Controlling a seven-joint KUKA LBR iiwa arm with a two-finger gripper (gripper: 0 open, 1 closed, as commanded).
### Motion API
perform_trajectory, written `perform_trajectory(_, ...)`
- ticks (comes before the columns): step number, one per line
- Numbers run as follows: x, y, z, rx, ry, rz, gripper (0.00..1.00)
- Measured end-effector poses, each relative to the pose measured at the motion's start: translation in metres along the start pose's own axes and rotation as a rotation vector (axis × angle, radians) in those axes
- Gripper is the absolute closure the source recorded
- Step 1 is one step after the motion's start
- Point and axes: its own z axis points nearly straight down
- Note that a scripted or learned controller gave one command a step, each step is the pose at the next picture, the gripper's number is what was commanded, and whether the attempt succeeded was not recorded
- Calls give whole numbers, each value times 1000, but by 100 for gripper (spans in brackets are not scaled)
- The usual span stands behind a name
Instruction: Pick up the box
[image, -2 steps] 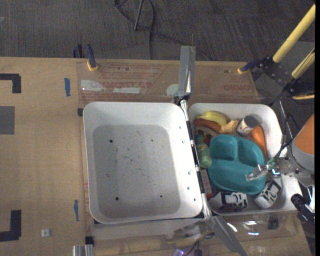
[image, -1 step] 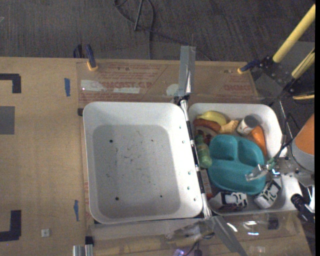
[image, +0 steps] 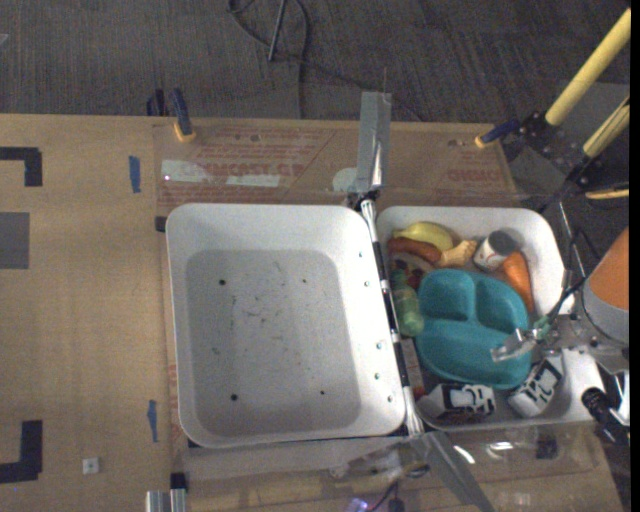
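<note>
Two white bins — the left bin speckled with dark flecks across its greyish floor. Inside the right bin, a teal divided tray; above the tray, a yellow banana, a reddish-brown piece and an orange carrot-like piece; left of the tray, something green; below it, two white items with black markings — the bench tan with black and blue tape marks
</note>
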Motion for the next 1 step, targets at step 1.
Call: perform_trajectory(1, 47, -4, -43, 10, -14, 328, 0)
